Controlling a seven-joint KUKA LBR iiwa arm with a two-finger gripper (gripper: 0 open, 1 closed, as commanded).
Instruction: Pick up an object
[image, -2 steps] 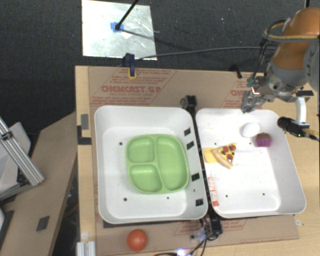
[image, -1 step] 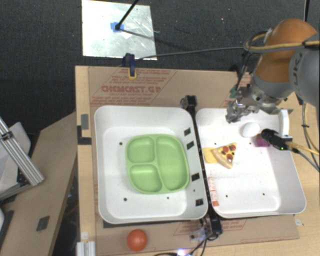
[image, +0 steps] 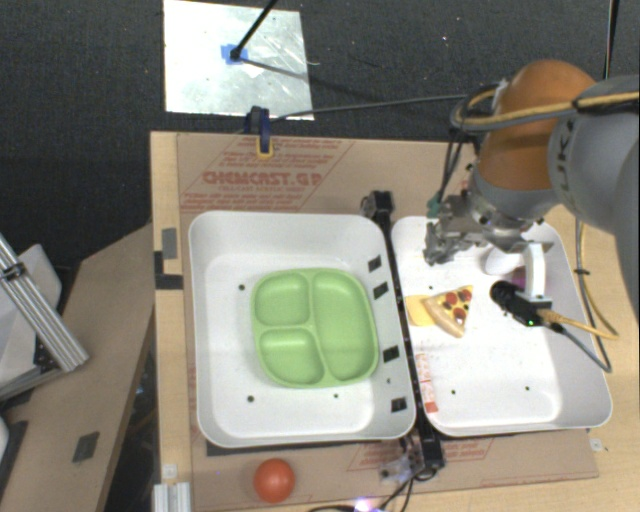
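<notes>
Orange ball (image: 273, 480) foremost; jaws hover near pizza slice (image: 447, 308).

Brown board (image: 200, 170): big red letters say "CHEMCAST GP" — near its far edge.
Smaller red print around it: too tiny to read.

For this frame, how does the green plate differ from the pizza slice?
The green plate is far larger than the pizza slice. The plate is plain green, a rounded rectangle split into compartments; the slice is a yellow wedge with red spots. The plate lies in the middle of the left bin; the slice lies in the right bin, near its left wall. Both lie flat on a bin floor.
</notes>
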